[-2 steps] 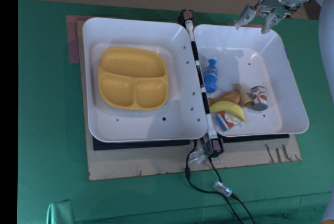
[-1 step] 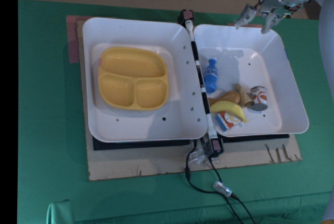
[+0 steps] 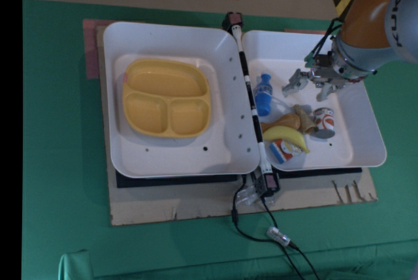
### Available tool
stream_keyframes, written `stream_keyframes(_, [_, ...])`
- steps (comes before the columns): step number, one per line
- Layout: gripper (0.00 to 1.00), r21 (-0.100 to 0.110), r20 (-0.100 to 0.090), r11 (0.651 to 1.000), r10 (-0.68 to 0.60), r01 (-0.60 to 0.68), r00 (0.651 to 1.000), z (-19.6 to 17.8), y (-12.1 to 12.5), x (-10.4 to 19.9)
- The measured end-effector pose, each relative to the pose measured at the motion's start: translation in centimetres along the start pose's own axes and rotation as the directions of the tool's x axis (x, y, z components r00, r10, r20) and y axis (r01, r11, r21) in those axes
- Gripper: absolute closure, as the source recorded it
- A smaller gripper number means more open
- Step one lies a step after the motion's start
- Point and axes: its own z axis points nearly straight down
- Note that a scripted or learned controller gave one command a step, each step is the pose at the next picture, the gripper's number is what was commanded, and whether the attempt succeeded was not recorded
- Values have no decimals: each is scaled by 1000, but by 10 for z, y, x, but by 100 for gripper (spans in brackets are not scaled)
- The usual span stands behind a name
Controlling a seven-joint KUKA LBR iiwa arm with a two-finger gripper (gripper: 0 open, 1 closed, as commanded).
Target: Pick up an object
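Note:
The right bin (image 3: 356, 141) holds several small objects. A blue plastic bottle (image 3: 263, 94) lies by its left wall. A yellow banana (image 3: 287, 136) rests in front of a brown pastry-like piece (image 3: 289, 120). A red and white can (image 3: 324, 123) lies to their right, and a small red, white and blue pack (image 3: 280, 151) sits at the front. My gripper (image 3: 309, 88) hangs over the middle of this bin, just above the can and the brown piece. It is open, its fingers (image 3: 293, 82) spread apart with nothing between them.
The left bin (image 3: 130, 161) contains a yellow three-compartment tray (image 3: 166, 97). A black and white divider strip (image 3: 247, 86) runs between the bins. Cables (image 3: 261, 226) trail off the bench front over the green cloth.

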Motion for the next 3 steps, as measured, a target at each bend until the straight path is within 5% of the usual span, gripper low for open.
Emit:
stream_keyframes(1, [0,-2,1,1000,0,0,1000,36,-27,-17])
stream_keyframes(2, [100,-17,8,1000,7,-7,1000,20,-25,-20])
stream_keyframes(3, [100,-6,0,1000,-3,3,1000,-109,-37,24])
